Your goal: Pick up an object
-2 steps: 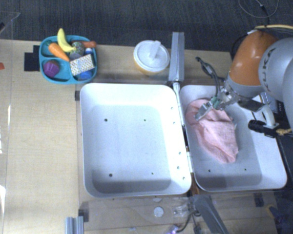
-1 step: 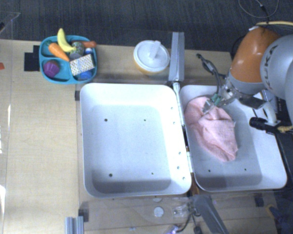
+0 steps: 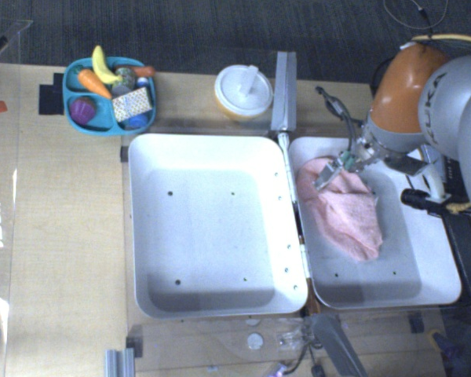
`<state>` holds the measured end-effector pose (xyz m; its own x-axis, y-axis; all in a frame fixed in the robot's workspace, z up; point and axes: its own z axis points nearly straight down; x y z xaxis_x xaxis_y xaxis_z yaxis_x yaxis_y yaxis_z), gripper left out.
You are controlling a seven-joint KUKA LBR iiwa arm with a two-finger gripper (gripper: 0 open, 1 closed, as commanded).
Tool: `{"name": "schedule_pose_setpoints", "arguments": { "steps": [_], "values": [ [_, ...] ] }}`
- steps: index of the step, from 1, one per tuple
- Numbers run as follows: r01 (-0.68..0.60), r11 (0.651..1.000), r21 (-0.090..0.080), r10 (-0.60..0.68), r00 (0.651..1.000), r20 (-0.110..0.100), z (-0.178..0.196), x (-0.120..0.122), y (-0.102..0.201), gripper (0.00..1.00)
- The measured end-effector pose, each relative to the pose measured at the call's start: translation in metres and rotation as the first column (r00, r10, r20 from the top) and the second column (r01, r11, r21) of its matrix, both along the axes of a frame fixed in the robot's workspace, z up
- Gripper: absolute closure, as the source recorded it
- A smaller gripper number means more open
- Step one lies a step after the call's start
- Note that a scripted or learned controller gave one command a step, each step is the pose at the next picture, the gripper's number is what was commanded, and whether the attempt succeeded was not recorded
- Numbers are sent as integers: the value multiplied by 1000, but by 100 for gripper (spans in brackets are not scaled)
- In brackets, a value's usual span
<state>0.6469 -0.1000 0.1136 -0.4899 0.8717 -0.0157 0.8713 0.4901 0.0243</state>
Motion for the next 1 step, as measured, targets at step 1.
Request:
{"name": "schedule_pose_setpoints", "arguments": {
  "steps": [1],
  "values": [
    [-10,1000,1,10,999,-37,-17,23,1,0]
  ]
}}
